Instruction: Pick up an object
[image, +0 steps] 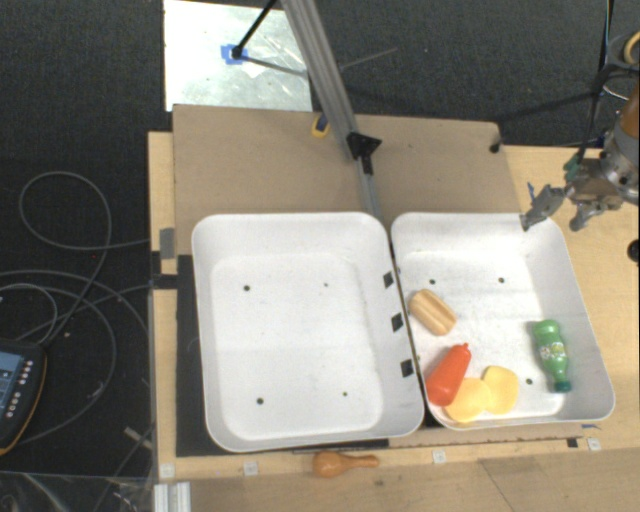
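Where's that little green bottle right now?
The green bottle lies in the right bin, against its right wall, just right of the yellow toys.

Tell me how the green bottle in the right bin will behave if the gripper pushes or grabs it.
The green bottle lies on its side, so a push would probably roll it. It looks like smooth plastic, likely light and a bit slippery. It sits near the right bin wall, which may crowd the gripper.

No legible text or labels.
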